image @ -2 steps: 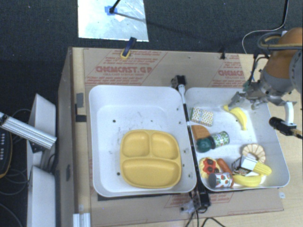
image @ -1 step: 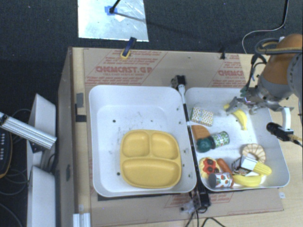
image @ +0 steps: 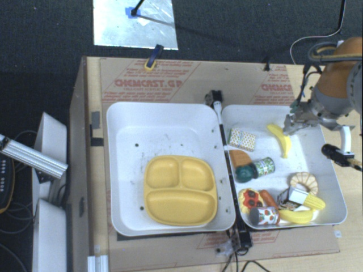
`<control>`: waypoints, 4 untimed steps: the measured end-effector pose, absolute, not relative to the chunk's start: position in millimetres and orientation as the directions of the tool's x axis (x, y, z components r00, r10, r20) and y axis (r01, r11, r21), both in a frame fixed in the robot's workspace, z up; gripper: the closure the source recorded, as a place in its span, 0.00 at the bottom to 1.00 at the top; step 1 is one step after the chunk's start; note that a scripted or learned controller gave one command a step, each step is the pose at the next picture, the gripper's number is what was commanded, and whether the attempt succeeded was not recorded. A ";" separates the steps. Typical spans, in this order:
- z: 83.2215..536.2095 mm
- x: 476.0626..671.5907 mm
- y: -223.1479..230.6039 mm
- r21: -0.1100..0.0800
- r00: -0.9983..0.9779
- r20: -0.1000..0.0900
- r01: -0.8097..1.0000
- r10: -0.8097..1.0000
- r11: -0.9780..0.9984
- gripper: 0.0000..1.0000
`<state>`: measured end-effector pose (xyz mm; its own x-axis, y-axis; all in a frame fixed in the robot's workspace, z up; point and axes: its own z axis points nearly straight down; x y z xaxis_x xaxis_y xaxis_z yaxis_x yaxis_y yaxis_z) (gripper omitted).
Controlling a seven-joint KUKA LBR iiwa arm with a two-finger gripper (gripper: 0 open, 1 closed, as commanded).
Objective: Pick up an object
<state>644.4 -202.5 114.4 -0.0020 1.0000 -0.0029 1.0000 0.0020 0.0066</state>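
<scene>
The right bin (image: pixel 326 177) holds a yellow banana (image: pixel 282 140) near its back, a small patterned box (image: pixel 241 139), a green can (image: pixel 257 168) lying on its side, and an orange-brown piece (image: pixel 239 157) beside the can. At its front lie a ring-shaped pastry (image: pixel 302 181), a yellow corn cob (image: pixel 311 200), a second banana (image: pixel 296 215) and a small red-labelled can (image: pixel 266 215). My gripper (image: pixel 294 122) hangs over the back right of this bin, just right of the banana's upper end. Nothing shows in its grasp.
The left bin (image: pixel 125 129) carries a yellow divided plate (image: pixel 180 189). A black divider clip (image: pixel 215 98) sits at the back between the bins. The arm's grey and orange wrist (image: pixel 334 84) and cables stand over the right bin's back right corner.
</scene>
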 end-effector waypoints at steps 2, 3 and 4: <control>84.5 630.2 -206.6 0.002 -0.001 -0.001 1.000 1.000 0.001 0.00; 96.0 631.5 -206.8 0.006 -0.002 -0.002 1.000 1.000 0.002 1.00; 204.8 580.8 -137.6 0.005 -0.004 0.000 1.000 1.000 0.004 1.00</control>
<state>580.8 -137.6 204.8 -0.0036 1.0000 -0.0001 1.0000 0.0036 0.0050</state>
